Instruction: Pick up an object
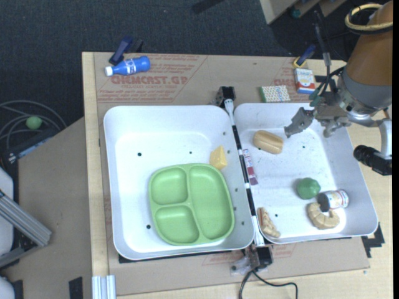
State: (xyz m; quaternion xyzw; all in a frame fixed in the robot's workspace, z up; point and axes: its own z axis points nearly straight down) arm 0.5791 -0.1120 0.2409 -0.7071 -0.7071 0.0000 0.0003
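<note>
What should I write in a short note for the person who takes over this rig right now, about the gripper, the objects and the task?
Gripper: above the back of the right bin, close to the tan bread roll. Nothing is seen between its fingers; open or shut is not clear.
Right bin: bread roll at the back left, green ball, small jar lying beside a tan ring-shaped piece, a tan piece at the front left, a pen-like stick along the left wall.
Left bin: green divided plate and a yellow wedge.
Done: nothing picked up yet.
Left: grasp one object and lift it; the roll seems nearest.
</note>
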